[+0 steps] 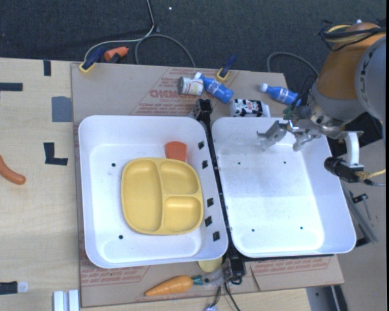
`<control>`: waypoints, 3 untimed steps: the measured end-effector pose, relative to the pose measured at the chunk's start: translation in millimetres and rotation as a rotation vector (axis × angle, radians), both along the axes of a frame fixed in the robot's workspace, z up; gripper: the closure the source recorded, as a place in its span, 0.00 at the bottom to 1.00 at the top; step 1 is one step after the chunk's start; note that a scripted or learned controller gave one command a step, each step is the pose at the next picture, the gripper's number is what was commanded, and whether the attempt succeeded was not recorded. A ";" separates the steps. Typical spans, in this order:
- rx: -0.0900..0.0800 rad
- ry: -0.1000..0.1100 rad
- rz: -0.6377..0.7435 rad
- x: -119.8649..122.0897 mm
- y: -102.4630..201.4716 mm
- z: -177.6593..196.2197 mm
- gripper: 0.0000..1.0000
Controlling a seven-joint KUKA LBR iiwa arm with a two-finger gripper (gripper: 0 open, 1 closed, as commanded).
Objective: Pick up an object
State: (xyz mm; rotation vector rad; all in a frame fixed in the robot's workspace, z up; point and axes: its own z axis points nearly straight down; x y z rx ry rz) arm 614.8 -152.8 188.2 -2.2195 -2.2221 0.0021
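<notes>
Nearest the camera, a toy carrot (170, 285) lies on the cardboard sheet (155, 91) just outside the front rim of the left bin (91, 173). Inside that bin sit a yellow divided plate (161, 195) and, touching its far edge, a small orange cup (176, 150); these are the only candidates within a bin. The right bin (311, 238) is bare where it shows.

Reaching in from the right, the claw (285, 135) hangs over the far part of the right bin with its two fingers spread apart and nothing between them, well apart from the cup and plate.

To do this step well, the arm needs to travel left across the divider between the bins and line up above the cup, which looks the easier grasp: it is compact and upright, while the plate is broad and flat. Fingers should straddle the cup on the sides clear of the plate's rim, descend low, then close firmly before lifting.
</notes>
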 end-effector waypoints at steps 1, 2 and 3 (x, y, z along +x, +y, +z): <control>0.005 0.014 -0.002 -109.6 28.5 -57.5 0.00; -0.005 -0.004 -0.006 -82.0 -60.5 -33.4 0.00; 0.002 -0.005 0.009 16.0 8.2 -74.6 0.00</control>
